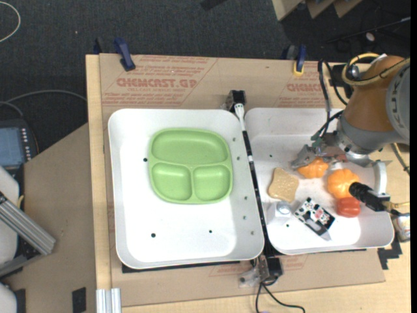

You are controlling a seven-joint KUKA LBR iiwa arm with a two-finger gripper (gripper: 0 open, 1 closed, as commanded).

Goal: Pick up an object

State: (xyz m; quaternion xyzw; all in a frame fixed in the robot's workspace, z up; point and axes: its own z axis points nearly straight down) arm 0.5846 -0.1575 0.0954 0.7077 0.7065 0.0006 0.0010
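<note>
My gripper (310,156) is low over the right bin (287,130), in its upper middle. A small orange fruit-like piece (315,169) lies right under the gripper, touching or nearly touching it; whether it is gripped is hidden. A bigger orange round piece (340,180) sits just to its right, with a red piece (348,207) below that. A tan toast-like slab (283,184) lies to the left of them.
A black-and-white patterned item (315,215) and a small silver cap (283,208) lie near the right bin's front. The left bin (127,194) holds a green divided plate (191,165). The arm's grey and orange body (373,109) hangs over the right bin's far right corner.
</note>
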